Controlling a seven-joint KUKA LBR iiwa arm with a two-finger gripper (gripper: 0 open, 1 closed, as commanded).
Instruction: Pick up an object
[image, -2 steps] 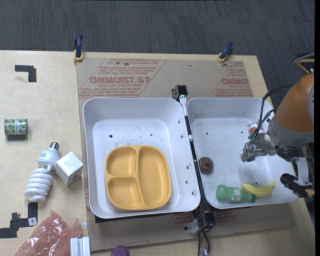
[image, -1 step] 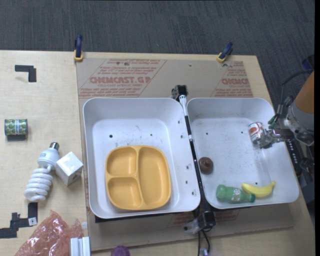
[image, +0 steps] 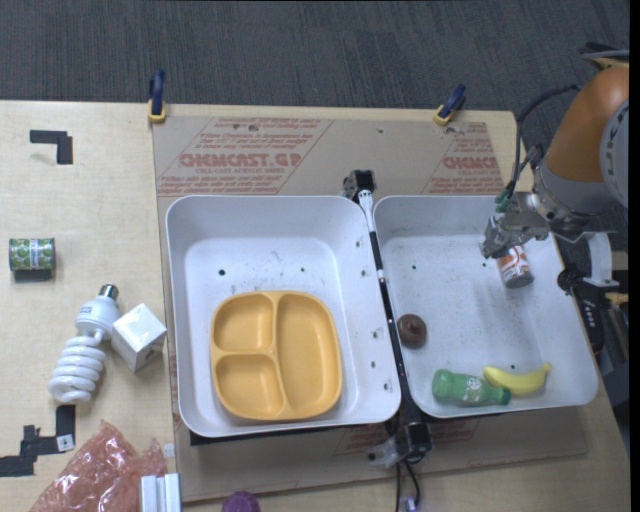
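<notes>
The gripper (image: 512, 240) hung over the far part of the right bin (image: 560, 400), its fingers closed around a small red-and-white can (image: 516, 268) raised off the floor. Nearer in that bin lay a banana (image: 518, 377), a green bottle (image: 468, 388) and a brown doughnut (image: 411, 329).

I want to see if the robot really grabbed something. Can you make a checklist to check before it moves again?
1. Gripper is over the right bin: ok.
2. Small red and white can sits right under the gripper: ok.
3. Can is truly held between the fingers: cannot tell, the view is too small there.
4. Can is lifted off the bin floor: cannot tell.
5. Banana, green bottle and brown round thing lie away from the gripper: ok.
6. Yellow divided plate stays in the left bin, out of the way: ok.
</notes>
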